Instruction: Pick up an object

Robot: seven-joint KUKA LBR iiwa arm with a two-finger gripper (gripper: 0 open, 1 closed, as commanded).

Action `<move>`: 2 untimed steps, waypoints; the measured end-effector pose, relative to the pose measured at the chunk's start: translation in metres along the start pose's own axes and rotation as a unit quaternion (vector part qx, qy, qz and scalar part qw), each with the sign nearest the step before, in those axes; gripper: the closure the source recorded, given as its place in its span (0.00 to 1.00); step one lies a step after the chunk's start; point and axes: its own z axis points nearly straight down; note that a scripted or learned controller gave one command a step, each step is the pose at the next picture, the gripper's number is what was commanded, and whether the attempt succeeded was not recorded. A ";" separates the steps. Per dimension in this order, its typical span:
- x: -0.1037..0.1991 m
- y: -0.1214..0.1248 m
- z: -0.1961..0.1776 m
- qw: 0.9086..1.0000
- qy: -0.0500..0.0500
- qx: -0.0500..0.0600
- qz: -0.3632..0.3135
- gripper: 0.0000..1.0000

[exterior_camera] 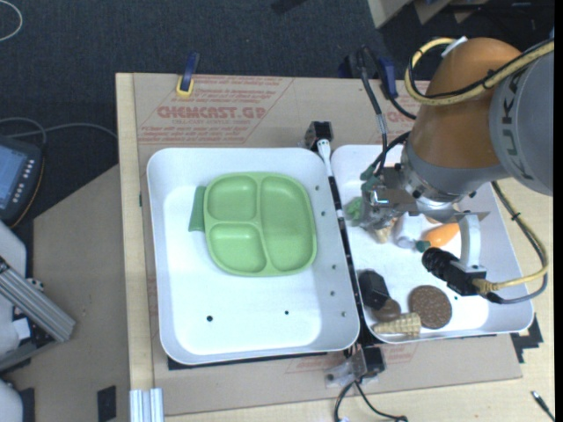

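Observation:
My gripper [380, 211] reaches down into the right bin [493, 310] near its left wall, under the orange wrist band. Right below and around it lie a small green item [354, 207] and a tan item [381, 231]; whether either is between the fingers I cannot tell. An orange object [442, 234] lies just right of the gripper. Nearer the front of that bin lie a black object [374, 287], a round brown disc [431, 306] and a tan ridged piece [397, 325].
The left bin [176, 306] holds a green divided plate [261, 222]. A black divider [337, 227] runs between the bins. A cable with a black connector [453, 272] hangs over the right bin. Cardboard [220, 108] lies beneath both bins.

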 end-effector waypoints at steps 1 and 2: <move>0.000 -0.004 -0.001 1.000 0.000 0.000 0.001 1.00; 0.006 -0.006 0.015 1.000 -0.001 0.001 0.001 1.00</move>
